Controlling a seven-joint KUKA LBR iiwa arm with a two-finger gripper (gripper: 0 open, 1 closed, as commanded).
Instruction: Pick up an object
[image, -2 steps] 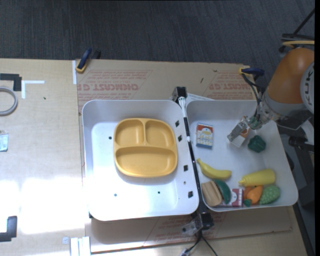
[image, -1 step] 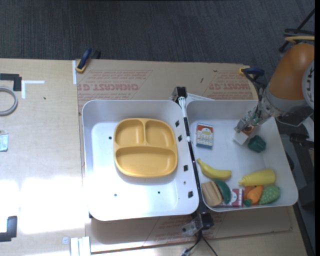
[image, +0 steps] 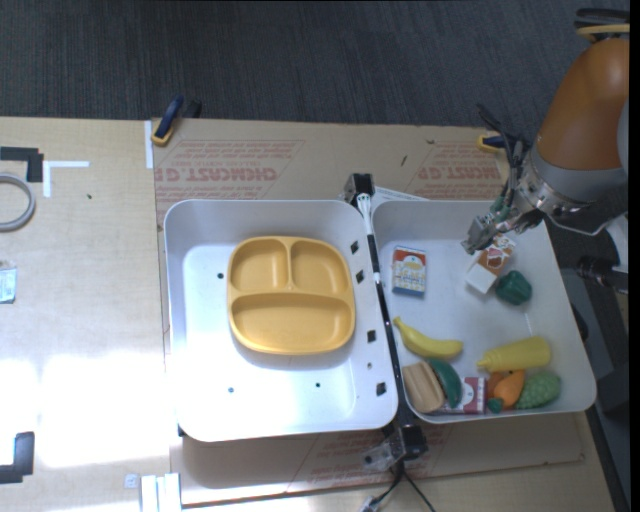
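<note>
The hand (image: 488, 232) hangs over the far right of the right bin (image: 570, 300), just above a small white-and-orange carton (image: 487, 270) that lies touching a dark green vegetable (image: 515, 288); I cannot tell whether its fingers are apart or together, and nothing shows between them. The carton, the likely target, lies tilted with its long axis running from near-left to far-right, its orange end toward the hand. The risk I see is that the green piece crowding its right side may block one finger, so a closing grip could nudge the carton aside or catch both.
</note>
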